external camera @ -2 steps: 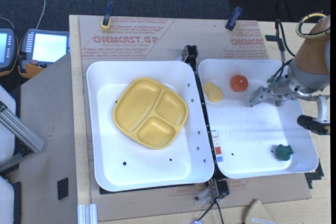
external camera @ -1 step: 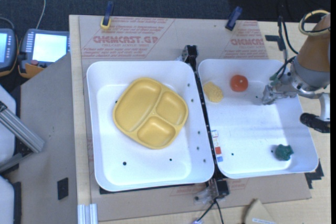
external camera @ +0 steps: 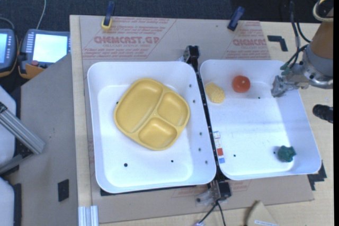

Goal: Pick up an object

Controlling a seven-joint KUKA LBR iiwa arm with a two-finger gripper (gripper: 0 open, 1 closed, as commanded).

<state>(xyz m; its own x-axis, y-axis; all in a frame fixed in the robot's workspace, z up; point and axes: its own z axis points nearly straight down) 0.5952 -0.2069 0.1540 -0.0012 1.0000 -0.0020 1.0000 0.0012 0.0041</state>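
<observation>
- Camera view: two shallow white bins sat side by side on a pale board printed with red lettering; the left bin [external camera: 106, 166] and the right bin [external camera: 254, 161] met along a dark seam running down the middle.
- A yellow divided tray [external camera: 152, 113] lay in the left bin, turned at an angle, with three compartments showing and nothing in them. It sat toward the upper middle of that bin, apart from every wall.
- In the right bin, a small pale yellow lumpy object [external camera: 215, 92] rested near the upper left corner, close to the seam.
- A red round object [external camera: 241, 83], tomato-like, sat just right of the yellow one, near the bin's far wall; the two were close but not touching.
- A small dark green object [external camera: 286, 153] lay alone near the lower right corner of the right bin, well apart from the other two.
- A small red and blue label [external camera: 220, 152] showed on the right bin's floor beside the seam.
- The gripper [external camera: 279, 87] hung over the upper right part of the right bin, to the right of the red object and apart from it, with the grey arm and its orange band entering from the right edge.
- Whether its fingers were spread or pressed together could not be told at that size; nothing was seen between them.
- Two clamps, one yellow and blue [external camera: 108, 17] and one blue [external camera: 235, 18], sat on the board's far edge.
</observation>
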